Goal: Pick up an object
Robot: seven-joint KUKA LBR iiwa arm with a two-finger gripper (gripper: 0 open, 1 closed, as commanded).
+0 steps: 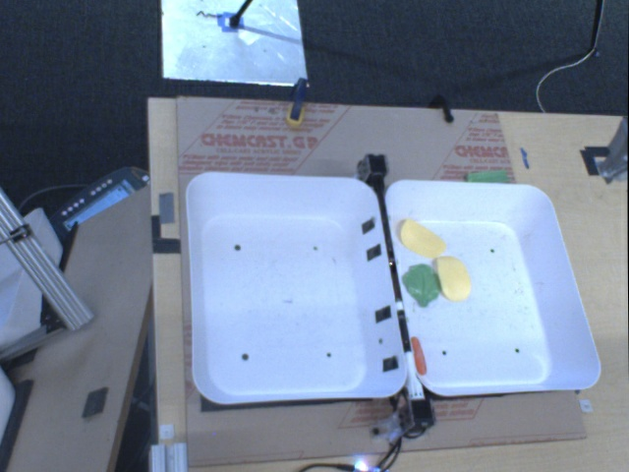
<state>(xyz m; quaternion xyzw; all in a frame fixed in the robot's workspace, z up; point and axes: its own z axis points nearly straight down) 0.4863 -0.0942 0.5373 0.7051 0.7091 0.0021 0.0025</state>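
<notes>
The right bin [550, 264] holds several small objects near its left side. A yellow oval piece [422, 238] lies toward the back left. Just in front of it a second yellow piece [453, 277] rests against a green piece [421, 284]. A thin orange-red object [420, 355] lies along the bin's left wall near the front.
The left bin [285, 283] sits beside the right one, joined by a black divider strip [393, 283]. A green tag [488, 176] lies behind the right bin. A metal plate [233, 26] rests beyond the bench, and a grey rail [39, 264] stands at the left.
</notes>
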